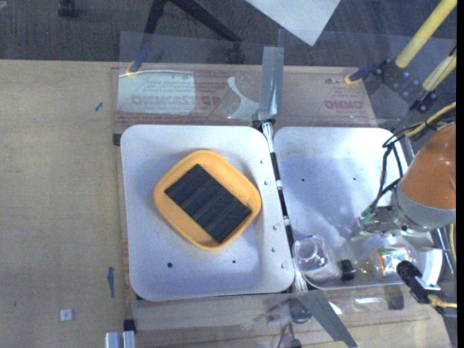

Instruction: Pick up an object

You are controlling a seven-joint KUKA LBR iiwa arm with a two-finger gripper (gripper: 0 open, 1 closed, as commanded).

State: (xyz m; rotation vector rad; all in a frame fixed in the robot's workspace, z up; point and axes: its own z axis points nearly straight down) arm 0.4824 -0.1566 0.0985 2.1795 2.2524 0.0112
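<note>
Currently, in the camera view, the arm point(429, 183) is reaching into the right bin point(326, 158) from three o'clock, and its tool point(377, 223) is hanging low over the bin's five o'clock corner; whether it is apart or together, I cannot tell. A clear plastic bottle point(341, 261) is lying along that bin's six o'clock wall, just beside the tool, while a yellow tray point(206, 207) with a dark panel is sitting in the left bin point(145, 158). Judging by this, the approach is underway; next, the tool needs centring over the bottle before descending.

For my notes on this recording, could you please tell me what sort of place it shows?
Probably a robotics lab or test bench: a robot arm reaches over two white bins fixed to a wooden bench, with an office chair base on carpet behind.
</note>
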